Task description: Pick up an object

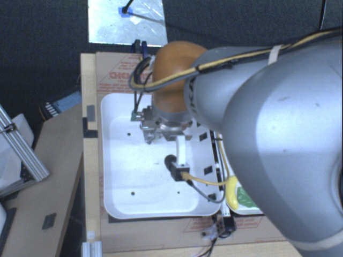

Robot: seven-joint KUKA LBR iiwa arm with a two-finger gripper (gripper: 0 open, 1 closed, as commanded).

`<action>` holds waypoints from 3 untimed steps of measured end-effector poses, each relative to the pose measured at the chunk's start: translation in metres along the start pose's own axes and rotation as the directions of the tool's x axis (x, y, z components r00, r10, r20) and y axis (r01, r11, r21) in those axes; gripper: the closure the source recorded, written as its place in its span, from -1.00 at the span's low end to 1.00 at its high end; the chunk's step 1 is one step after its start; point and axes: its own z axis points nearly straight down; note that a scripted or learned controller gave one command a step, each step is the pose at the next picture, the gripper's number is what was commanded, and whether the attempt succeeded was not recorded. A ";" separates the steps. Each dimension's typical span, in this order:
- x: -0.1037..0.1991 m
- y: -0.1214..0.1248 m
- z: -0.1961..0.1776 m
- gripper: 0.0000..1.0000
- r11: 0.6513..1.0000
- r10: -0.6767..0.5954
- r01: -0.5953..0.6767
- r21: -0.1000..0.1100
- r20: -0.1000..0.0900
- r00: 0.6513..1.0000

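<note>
Objects: 2, i.e. 1 yellow object (232, 193) just beside 1 green object (246, 198), near right, partly behind the arm (278, 122). 1 gripper (150, 134) over far half of left bin (115, 159); open or shut, can't tell.

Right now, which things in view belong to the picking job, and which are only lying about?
For the job: gripper over the left bin; yellow item and green-and-white item right of that bin, partly hidden by the arm, possible picks.

Lying about: silver sheet at the top of the view; metal rail at the left; cardboard under the bin.
</note>
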 end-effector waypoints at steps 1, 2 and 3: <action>-0.001 0.004 -0.008 -1.00 1.000 0.004 -0.004 -0.013 -0.003 1.000; 0.040 0.041 0.062 -1.00 1.000 -0.001 0.001 -0.011 -0.003 1.000; 0.041 0.041 -0.102 -1.00 1.000 -0.001 0.001 -0.031 -0.009 1.000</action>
